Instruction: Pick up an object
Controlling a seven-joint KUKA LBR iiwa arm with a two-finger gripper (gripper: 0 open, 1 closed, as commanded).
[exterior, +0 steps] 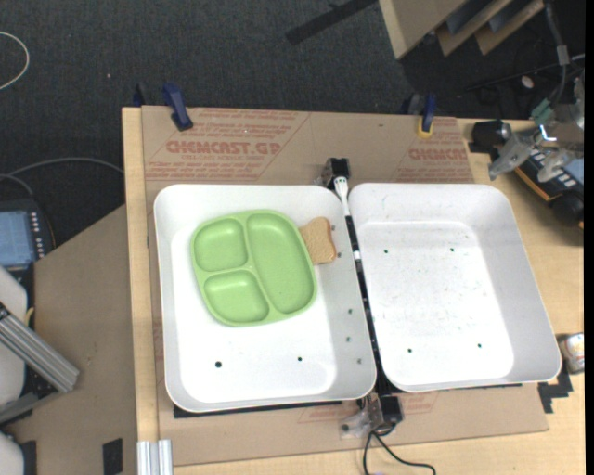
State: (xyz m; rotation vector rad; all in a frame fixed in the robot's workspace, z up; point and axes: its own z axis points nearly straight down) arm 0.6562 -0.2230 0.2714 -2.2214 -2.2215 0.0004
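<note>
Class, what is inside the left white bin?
A green divided plate and a tan piece like toast touching its right edge. Anything beneath the plate is covered.

Dark grey carpet (213,46) across the top and down the left, faintly speckled. Pale wooden bench (102,306) beneath, topped with a brown printed cardboard sheet (278,139) — held at the far edge by a blue clamp (176,107) and a second clamp (427,116), blue and yellow. Thin white cables (37,172) looping over the carpet at left. Aluminium rail (37,357) angled at lower left. Cardboard and wood pieces (455,28) stacked at top right. Even, soft light — no hard shadows.
</note>
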